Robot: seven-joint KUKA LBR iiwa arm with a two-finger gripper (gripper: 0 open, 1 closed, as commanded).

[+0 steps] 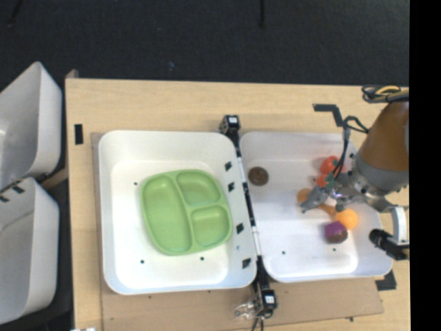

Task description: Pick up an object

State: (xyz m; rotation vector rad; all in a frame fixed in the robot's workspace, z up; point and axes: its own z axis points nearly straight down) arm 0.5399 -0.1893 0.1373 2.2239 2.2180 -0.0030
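Note:
My gripper hangs low over the right bin, at its right-hand part, reaching in from the right. Small objects lie around it: a red piece just behind it, an orange-brown piece at its left tip, an orange ball and a dark purple object in front of it. A brown round disc lies apart near the bin's left wall. The fingers are dark and blurred against the objects.
The left bin holds a green divided plate. A black-clipped divider separates the bins. The tan bench surrounds them, with white containers off its left edge.

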